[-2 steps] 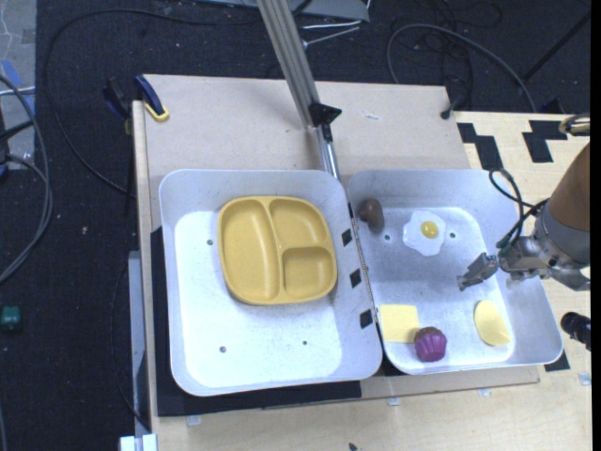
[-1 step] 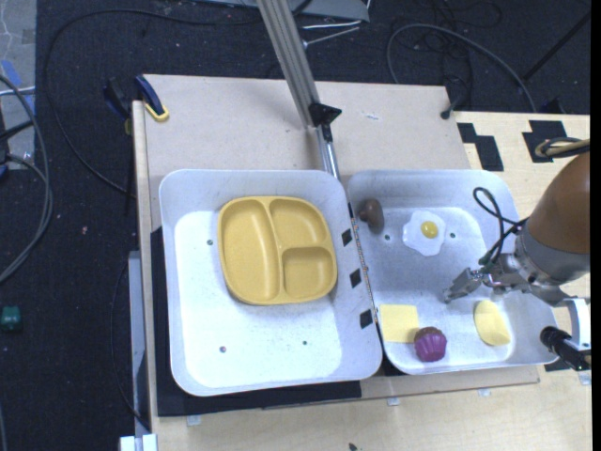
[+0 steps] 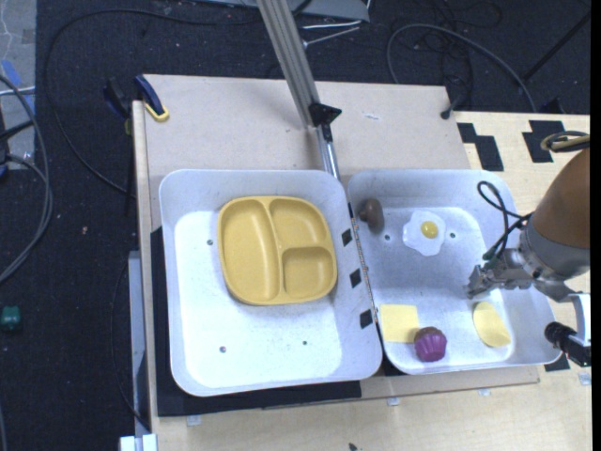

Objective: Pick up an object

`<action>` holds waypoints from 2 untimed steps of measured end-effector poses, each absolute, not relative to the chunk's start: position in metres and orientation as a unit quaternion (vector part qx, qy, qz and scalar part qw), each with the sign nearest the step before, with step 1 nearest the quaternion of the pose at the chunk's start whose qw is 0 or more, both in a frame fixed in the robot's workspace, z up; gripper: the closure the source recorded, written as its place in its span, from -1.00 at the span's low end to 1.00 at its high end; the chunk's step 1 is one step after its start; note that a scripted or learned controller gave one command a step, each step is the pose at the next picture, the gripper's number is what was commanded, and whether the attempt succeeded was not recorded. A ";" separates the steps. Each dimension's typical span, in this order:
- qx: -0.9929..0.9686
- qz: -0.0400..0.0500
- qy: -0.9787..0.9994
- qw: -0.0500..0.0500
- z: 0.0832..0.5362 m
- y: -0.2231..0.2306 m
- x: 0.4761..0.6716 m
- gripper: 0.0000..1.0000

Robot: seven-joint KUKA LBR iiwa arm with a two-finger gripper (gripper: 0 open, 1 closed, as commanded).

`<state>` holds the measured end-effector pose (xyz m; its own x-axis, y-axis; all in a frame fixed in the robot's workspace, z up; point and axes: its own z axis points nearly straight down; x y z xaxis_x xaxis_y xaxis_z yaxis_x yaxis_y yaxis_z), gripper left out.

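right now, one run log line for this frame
arm: over right bin | gripper: above yellow slice, grasp unconfirmed | also there: fried egg, purple piece | left bin: yellow tray

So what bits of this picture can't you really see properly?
- Two-finger gripper, camera view: small and dark, so its grip can't be judged.
- Pale yellow oval piece in the right white bin: too blurry to tell what it is.
- Small brown lump at the bin's left wall: too small to identify.
- Grey arm: cut off by the right edge.
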<state>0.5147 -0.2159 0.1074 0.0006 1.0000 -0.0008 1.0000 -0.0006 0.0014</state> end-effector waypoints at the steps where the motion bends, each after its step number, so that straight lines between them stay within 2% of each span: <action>1: 0.706 0.001 0.708 0.003 0.170 -0.214 0.520 1.00; 2: 0.706 0.001 0.708 0.004 0.233 -0.217 0.524 1.00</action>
